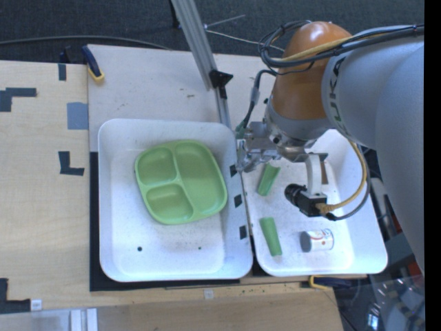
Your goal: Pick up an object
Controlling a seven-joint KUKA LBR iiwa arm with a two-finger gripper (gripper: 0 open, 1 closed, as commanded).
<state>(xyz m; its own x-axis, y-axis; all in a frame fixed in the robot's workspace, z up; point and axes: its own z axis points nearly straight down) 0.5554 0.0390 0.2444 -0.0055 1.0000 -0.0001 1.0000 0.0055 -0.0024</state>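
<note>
The right bin (358,254) holds two green cylinders and a small can. One green cylinder (267,179) lies tilted near the bin's left wall. My gripper (252,156) hangs just above and to the left of its upper end, close to the wall between the bins. The wrist hides that end, so contact cannot be judged. The second green cylinder (271,236) lies nearer the front. The small white can with red print (317,240) rests on its side at the front right.
A green divided plate (180,182) lies in the left bin (117,254). A black fitting on a yellow hose (304,200) hangs from the arm over the right bin. A slanted metal rod (196,36) stands behind the bins.
</note>
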